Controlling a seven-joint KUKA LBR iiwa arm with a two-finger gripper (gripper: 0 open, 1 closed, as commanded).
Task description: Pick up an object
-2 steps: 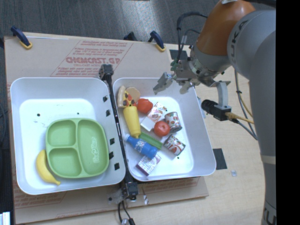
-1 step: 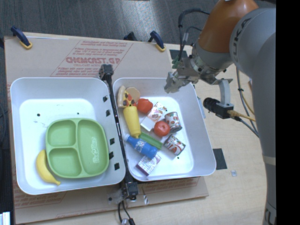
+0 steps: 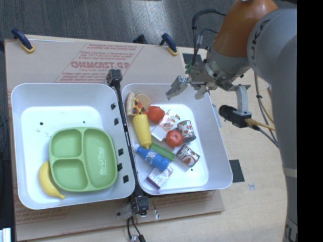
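The right bin [image 3: 214,150] holds a heap of small things: a yellow bottle [image 3: 142,129], a blue bottle [image 3: 153,158], a green stick [image 3: 162,150], two red tomatoes [image 3: 155,114] [image 3: 174,137], two small cans [image 3: 187,130] [image 3: 187,156], a pizza slice [image 3: 131,104], a round brown piece [image 3: 143,102] and two packets [image 3: 160,176] [image 3: 167,121]. My gripper [image 3: 188,90] hangs over the far rim of this bin, above and to the right of the heap. Its fingers are spread apart with nothing between them.
The left bin [image 3: 30,110] holds a green divided plate [image 3: 83,159] and a yellow banana [image 3: 48,180] at its near left corner. A black hinge strip [image 3: 121,125] runs between the bins. Cardboard [image 3: 96,59] lies behind them, held by blue clamps [image 3: 169,43].
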